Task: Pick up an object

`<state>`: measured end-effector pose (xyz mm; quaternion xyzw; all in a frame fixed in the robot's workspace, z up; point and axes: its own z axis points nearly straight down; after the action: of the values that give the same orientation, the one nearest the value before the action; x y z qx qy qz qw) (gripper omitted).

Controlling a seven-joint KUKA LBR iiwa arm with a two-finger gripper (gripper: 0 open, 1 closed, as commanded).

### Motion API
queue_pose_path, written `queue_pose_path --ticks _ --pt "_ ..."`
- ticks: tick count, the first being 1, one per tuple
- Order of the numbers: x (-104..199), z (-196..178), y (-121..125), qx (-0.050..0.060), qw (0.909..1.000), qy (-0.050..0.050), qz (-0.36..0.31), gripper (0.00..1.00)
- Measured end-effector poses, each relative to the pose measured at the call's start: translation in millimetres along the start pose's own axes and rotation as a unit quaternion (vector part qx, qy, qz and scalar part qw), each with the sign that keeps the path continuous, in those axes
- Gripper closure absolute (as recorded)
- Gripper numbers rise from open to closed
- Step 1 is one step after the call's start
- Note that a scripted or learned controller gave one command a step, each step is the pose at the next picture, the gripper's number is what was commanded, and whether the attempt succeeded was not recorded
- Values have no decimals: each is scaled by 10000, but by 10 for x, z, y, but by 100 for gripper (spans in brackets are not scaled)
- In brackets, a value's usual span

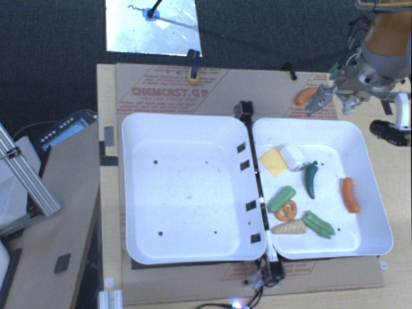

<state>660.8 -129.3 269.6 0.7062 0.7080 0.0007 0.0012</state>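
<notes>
The right bin [370,172] holds several toy foods: a yellow block [273,161], a white block [294,156], a dark green pepper [310,178], an orange sausage [351,195], a green piece [281,198], a brown pretzel [286,210], a cream cone [288,228] and a green pod [318,224]. My gripper [335,102] hangs above the bin's far edge, open, with nothing between its fingers. An orange piece [305,97] lies on the cardboard just left of the gripper, outside the bin.
The left bin [138,172] stands beside the right one, joined by a black hinge strip [252,172]. A blue-and-yellow clamp [193,66] sits at the cardboard's far edge. A shiny sheet [151,18] lies on the floor behind.
</notes>
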Motion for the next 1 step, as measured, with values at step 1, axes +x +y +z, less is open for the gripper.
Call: queue_pose_path --ticks 1 --pt "2 -114 9 -18 10000 0 -17 100"
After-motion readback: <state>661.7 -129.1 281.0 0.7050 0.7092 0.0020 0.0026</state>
